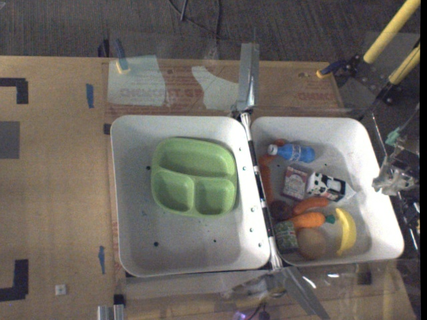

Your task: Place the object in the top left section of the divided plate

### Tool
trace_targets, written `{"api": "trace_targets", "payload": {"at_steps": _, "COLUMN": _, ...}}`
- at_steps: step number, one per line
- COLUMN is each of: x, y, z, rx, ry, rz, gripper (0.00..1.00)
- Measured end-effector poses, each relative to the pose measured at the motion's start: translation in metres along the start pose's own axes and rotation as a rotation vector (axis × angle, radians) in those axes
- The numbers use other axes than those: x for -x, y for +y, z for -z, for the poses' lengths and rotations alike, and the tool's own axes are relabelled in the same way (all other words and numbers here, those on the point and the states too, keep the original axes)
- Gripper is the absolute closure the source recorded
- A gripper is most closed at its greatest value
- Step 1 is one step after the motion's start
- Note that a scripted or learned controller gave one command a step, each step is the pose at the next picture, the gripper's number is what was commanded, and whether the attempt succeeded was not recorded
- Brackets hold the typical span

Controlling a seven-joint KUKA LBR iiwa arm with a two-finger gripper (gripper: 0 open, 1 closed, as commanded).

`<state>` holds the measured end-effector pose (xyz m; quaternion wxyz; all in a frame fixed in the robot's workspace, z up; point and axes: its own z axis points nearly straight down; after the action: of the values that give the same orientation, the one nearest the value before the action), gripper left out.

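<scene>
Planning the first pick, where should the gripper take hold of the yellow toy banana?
Probably across the middle of the yellow toy banana, coming straight down from above: it lies flat, curved, near the right white bin's right wall, its outer side free.

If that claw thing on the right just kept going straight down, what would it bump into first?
Probably the right rim of the right bin: the gripper hangs about over that edge. Depth is unclear from above; the banana lies further inside.

My way down to the green divided plate (194, 177) is open; toys crowd the right bin (373, 152) along its left and lower parts.
</scene>
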<state>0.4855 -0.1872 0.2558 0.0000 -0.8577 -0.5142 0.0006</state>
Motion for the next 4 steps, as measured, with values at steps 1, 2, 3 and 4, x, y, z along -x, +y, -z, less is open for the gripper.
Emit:
{"api": "trace_targets", "payload": {"at_steps": 1, "x": 0.022, "y": 0.004, "z": -0.100, "rx": -0.005, "ry": 0.000, "rz": -0.259, "gripper": 1.00}}
{"api": "trace_targets", "payload": {"at_steps": 2, "x": 0.024, "y": 0.010, "z": 0.003, "rx": -0.001, "ry": 0.000, "rz": -0.444, "gripper": 1.00}}
{"api": "trace_targets", "payload": {"at_steps": 3, "x": 0.035, "y": 0.011, "z": -0.139, "rx": -0.005, "ry": 0.001, "rz": -0.430, "gripper": 1.00}}
{"api": "trace_targets", "payload": {"at_steps": 4, "x": -0.036, "y": 0.041, "z": -0.169, "rx": 0.004, "ry": 0.003, "rz": -0.484, "gripper": 1.00}}
